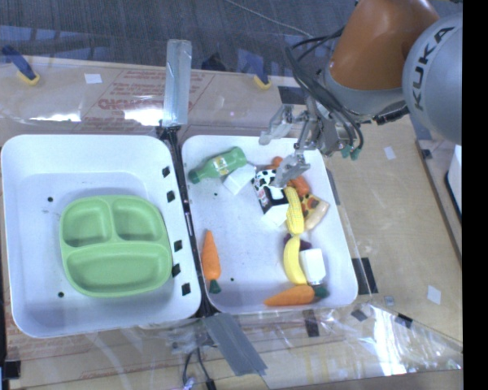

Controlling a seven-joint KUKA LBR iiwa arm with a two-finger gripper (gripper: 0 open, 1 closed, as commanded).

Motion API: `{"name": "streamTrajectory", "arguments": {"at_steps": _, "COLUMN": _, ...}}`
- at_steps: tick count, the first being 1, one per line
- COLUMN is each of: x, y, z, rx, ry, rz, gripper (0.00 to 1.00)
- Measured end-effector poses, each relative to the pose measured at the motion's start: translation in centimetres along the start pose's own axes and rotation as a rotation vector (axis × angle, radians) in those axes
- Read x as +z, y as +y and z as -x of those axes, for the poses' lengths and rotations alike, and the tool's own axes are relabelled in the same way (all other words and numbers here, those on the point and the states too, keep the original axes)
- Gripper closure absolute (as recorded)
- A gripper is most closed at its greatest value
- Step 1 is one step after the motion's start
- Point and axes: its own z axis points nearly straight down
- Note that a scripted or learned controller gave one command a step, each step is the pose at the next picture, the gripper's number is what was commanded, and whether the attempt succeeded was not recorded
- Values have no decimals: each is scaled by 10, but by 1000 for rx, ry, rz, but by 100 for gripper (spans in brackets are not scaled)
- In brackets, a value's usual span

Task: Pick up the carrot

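Observation:
Two carrots lie in the right bin [342, 250]. One carrot [210, 254] rests against the bin's left wall, pointing up, with a dark green end at the bottom. The other carrot [291, 296] lies flat along the front wall. My gripper [284, 148] hangs over the bin's back right part, above a black-and-white carton [266, 190], well away from both carrots. Its fingers [294, 166] are spread open and hold nothing.
The right bin also holds a green bottle [220, 166], two bananas [294, 210] [292, 260], a white block [312, 262] and a small orange item [301, 186] by the carton. In the left bin [24, 169] sits a green divided plate [114, 244].

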Motion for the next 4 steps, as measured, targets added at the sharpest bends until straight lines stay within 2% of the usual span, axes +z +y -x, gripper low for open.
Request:
{"name": "streamTrajectory", "arguments": {"at_steps": 1, "x": 154, "y": 28, "z": -49, "rx": -162, "ry": 12, "rz": 6, "gripper": 0}}
{"name": "streamTrajectory", "arguments": {"at_steps": 2, "x": 175, "y": 35, "z": -118, "rx": -209, "ry": 6, "rz": 3, "gripper": 0}}
{"name": "streamTrajectory", "arguments": {"at_steps": 3, "x": 155, "y": 20, "z": -132, "rx": -1, "ry": 3, "rz": 2, "gripper": 0}}
{"name": "streamTrajectory", "arguments": {"at_steps": 4, "x": 95, "y": 36, "z": -120, "rx": 191, "ry": -4, "rz": 1, "gripper": 0}}
